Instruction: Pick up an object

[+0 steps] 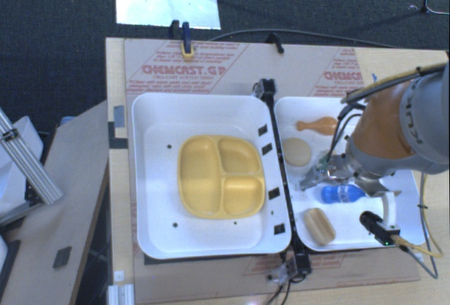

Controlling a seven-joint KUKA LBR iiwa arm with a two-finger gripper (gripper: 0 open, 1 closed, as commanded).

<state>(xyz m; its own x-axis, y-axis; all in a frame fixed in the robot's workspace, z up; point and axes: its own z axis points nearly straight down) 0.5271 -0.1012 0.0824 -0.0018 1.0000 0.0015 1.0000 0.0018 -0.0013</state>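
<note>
Here, the gripper (318,177) is hanging low inside the right bin (415,230), at the end of the grey arm (404,131) that is reaching in from the right with its orange band showing above the wrist; whether it is gaping or clamped cannot be told from this angle, and nothing is visibly sitting in its grasp.

Right bin, contents:
- blue object (341,194), lying just beside the gripper, on its right and slightly lower, partly tucked under the wrist.
- round beige disc (296,152), lying flat just up and to the left of the gripper.
- tan drumstick-shaped piece (318,126), lying near the bin's far wall.
- brown bun-shaped piece (319,226), lying toward the near wall, below the gripper.

Left bin (151,149), contents:
- yellow divided tray (221,176), sitting about in the middle, its three compartments facing up.

Surroundings: both bins are sitting side by side, touching along their inner walls, on a board (204,65) bearing red lettering. A small clamp (184,40) is gripping the board's far edge.
</note>
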